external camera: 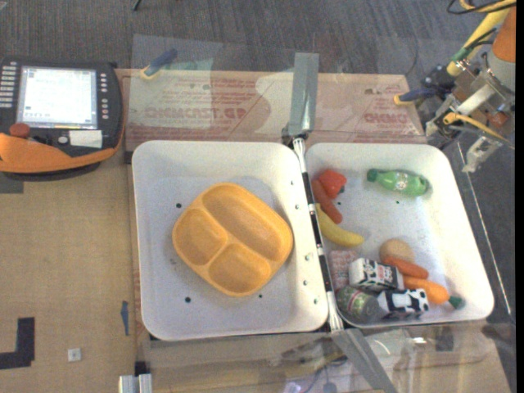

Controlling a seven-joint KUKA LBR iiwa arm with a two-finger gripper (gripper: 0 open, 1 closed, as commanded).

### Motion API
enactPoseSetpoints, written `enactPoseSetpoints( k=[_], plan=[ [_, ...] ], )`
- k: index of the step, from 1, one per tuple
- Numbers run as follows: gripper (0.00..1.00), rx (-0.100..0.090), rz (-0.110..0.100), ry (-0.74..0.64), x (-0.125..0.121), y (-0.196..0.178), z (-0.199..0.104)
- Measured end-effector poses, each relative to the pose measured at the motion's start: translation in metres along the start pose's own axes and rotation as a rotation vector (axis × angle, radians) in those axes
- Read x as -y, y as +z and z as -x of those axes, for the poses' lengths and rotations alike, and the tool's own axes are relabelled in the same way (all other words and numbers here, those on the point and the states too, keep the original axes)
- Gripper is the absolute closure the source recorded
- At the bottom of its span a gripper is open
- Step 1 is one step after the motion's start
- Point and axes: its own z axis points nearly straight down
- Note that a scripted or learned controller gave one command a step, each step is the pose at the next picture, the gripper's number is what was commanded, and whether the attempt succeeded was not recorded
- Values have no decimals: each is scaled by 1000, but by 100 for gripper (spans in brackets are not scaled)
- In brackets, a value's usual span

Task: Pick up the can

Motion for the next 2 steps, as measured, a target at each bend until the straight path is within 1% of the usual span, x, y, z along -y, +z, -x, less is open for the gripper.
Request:
enactPoseSetpoints(
  k=[1, 2],
  plan=[
    [0, 1, -4, -216, 29, 134, 15],
    [0, -6, 3, -189, 68, 163, 55]
  ],
)
